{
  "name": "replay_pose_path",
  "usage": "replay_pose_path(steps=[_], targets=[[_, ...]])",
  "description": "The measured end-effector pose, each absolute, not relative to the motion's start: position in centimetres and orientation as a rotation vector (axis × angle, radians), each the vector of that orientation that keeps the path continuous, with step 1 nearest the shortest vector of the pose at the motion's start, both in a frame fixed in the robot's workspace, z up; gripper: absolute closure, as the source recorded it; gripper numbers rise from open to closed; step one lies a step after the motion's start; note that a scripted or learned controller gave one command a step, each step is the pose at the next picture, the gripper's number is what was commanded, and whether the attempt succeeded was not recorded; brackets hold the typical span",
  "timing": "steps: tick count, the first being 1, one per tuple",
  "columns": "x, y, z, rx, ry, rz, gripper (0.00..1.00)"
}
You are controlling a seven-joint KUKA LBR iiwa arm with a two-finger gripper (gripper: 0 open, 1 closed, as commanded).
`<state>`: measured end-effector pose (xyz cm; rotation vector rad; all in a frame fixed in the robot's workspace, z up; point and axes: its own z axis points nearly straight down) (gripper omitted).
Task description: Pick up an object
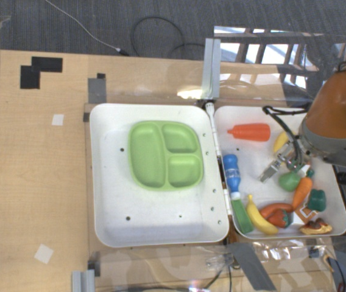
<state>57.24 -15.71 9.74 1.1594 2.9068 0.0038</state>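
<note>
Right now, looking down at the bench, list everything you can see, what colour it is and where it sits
Bins: 2, white, side by side on the bench; left bin, right bin.
Divided plate: 1, light green, three compartments, middle of the left bin.
Bottle: 1, orange, lying at the far end of the right bin.
Blue bottle: 1, blue with a white cap, along the right bin's left wall.
Banana: 1, yellow, near end of the right bin.
Carrot: 1, orange, right side of the right bin.
Small toys: several, green, red and yellow, crowded in the right bin's near right corner; too jumbled to count.
Arm: 1, grey with an orange band, over the right bin.
Gripper: 1, metal, low in the right bin.
</note>
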Motion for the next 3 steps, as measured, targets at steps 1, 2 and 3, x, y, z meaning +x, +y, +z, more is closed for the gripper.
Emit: replay_pose_path(steps=[1, 2, 3], targets=[[66.0, -12.6, 8.6, 1.155, 2.926, -0.002, 0.0], [60.8, -17.8, 10.6, 1.148, 2.924, 0.026, 0.0], [64.9, -11.9, 8.7, 1.186, 2.898, 0.009, 0.0]])
